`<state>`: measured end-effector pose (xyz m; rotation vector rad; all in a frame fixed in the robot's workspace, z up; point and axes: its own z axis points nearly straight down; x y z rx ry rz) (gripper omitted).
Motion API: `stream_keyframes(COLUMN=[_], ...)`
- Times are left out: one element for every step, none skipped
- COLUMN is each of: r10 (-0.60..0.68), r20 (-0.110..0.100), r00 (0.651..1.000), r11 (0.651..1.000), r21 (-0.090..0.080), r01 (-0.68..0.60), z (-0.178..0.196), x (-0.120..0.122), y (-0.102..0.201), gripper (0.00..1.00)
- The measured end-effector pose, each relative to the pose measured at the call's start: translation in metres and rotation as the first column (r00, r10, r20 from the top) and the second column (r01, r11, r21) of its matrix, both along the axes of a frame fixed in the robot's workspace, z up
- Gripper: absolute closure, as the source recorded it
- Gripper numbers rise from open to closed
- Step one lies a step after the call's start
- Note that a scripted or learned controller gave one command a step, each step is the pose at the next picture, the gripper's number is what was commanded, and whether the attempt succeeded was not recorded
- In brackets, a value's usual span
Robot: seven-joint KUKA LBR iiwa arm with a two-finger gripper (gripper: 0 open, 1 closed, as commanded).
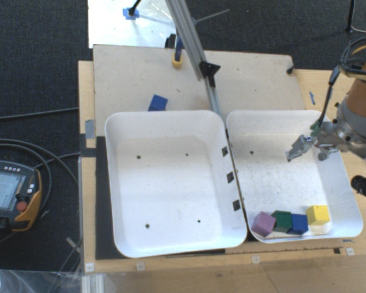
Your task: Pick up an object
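Camera view: two white bins are seen side by side, left bin at frame centre, right bin toward the right. The gripper hangs over the upper part of the right bin, w/ the arm entering from the right edge. The claw's state cannot be told from this angle; nothing is seen carried under it.

The task's things are bunched in the lower right corner of the right bin, approx. in a row and touching: 1 purple block, 1 green block, 1 blue block, 1 yellow block. Total: 4 blocks, 1 of each colour.

Step in hand, as judged: approach. The gripper is well apart from the cluster, so it should be shifted toward the frame's bottom before descent. An end block, purple or yellow, is best aimed at, since neighbours crowd the middle ones.

Outside the bins, 1 blue piece lies on the board at upper left.
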<state>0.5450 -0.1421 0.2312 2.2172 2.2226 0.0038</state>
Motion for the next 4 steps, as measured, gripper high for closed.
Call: stream_keyframes(r10=[0.006, 0.006, -0.005, -0.006], r20=[-0.006, 0.009, -0.010, -0.003], r00=[1.000, 1.000, 1.000, 1.000], r11=[1.000, 1.000, 1.000, 1.000], r21=[0.002, 0.000, 0.001, -0.002], r01=[-0.006, -0.006, 0.005, 0.006], z=[-0.145, -0.035, -0.144, -0.140], x=[0.052, 0.084, -0.006, -0.020], y=[0.055, 0.081, 0.058, 0.005], gripper=[0.00, 0.00, 0.00, 0.00])
